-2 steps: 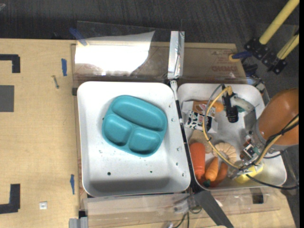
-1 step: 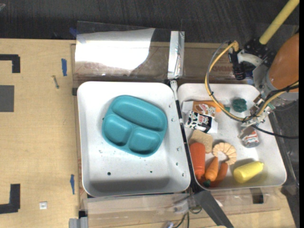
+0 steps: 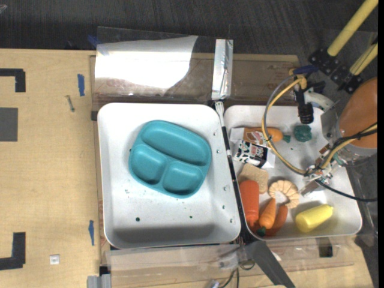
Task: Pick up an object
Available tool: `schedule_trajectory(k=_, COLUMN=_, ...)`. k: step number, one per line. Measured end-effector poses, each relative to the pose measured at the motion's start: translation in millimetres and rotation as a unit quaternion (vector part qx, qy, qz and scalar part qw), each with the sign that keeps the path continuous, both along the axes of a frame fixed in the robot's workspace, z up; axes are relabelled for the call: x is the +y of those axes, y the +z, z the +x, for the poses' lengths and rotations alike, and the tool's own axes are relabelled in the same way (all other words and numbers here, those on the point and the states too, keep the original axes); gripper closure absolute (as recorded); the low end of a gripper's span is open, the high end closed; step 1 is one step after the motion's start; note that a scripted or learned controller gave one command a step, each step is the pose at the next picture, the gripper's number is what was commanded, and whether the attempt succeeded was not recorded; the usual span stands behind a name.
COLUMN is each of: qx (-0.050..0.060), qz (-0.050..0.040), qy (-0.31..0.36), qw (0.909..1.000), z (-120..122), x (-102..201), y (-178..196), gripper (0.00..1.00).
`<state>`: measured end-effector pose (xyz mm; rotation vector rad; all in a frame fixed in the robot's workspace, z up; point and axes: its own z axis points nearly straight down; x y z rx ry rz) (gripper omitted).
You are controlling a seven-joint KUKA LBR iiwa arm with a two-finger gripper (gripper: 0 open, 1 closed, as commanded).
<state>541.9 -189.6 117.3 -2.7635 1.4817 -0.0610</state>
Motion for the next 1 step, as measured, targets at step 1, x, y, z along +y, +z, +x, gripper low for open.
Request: schedule_trajectory(k=1, qx=-0.009, qz=0.0047, qy=0.006, qw=0.9999, z=-46.3, x=-7.1, y=-20.1, gripper=0.00)
